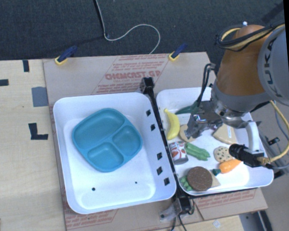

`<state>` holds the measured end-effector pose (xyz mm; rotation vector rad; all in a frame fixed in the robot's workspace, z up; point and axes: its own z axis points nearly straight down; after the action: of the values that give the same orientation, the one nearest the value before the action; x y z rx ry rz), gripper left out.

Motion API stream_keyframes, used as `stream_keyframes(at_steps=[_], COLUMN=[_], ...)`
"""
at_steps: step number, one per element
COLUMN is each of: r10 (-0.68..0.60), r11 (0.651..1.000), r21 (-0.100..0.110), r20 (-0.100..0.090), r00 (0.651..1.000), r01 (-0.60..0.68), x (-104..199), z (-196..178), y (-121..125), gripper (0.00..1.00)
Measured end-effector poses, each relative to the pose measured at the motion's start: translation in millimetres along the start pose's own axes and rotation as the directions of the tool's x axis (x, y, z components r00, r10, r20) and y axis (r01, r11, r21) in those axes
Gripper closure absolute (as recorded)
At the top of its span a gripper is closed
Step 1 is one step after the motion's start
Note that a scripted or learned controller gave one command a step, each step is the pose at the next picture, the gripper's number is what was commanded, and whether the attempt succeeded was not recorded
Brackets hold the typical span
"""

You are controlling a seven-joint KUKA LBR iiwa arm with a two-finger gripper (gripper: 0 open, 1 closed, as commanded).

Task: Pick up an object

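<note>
- Hovering low in the right bin [261, 180]: tool [195, 125], just right of the banana [172, 124].
- Cannot tell whether spread or closed.
- Nothing visibly held; pick judged not yet done.
- Crowded below banana: can [178, 152], green pod [197, 151], burger [199, 178], carrot [230, 166].
- Divider wall just left of banana; little side room.

Grey arm [246, 73] reaches from the right; gripper [195, 125] points down-left.
</note>
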<state>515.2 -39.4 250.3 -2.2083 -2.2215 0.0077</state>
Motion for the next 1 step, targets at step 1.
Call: stream_keyframes(at_steps=[1], r10=[0.000], r11=[1.000], r21=[0.000], r20=[0.001], r00=[1.000], r01=[0.000], x=[64.0], z=[62.6], y=[-0.5], gripper=[1.00])
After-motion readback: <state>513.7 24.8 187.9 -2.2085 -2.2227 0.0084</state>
